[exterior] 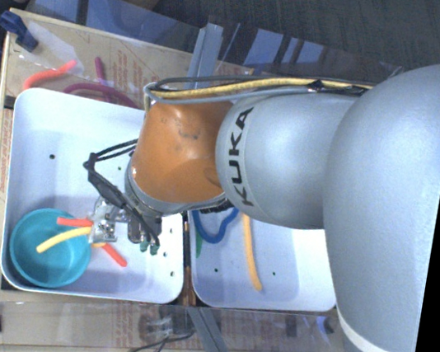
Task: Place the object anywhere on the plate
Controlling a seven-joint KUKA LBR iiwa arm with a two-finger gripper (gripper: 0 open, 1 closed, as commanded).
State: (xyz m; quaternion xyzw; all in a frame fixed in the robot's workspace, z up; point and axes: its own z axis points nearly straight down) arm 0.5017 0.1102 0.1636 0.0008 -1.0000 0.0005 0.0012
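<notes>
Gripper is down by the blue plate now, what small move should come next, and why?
Probably a short shift toward the blue plate. The gripper sits at its rim, with an orange stick just outside and a yellow stick already on it. Whether anything is held is unclear.

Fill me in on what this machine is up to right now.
A grey and orange robot arm reaches in from the right and hangs low over the left white bin. Its hand sits just beside a blue plate in the bin's near corner. A yellow stick lies across the plate, and orange sticks lie by its rim under the hand. The right bin holds a long yellow strip and a blue loop.
</notes>
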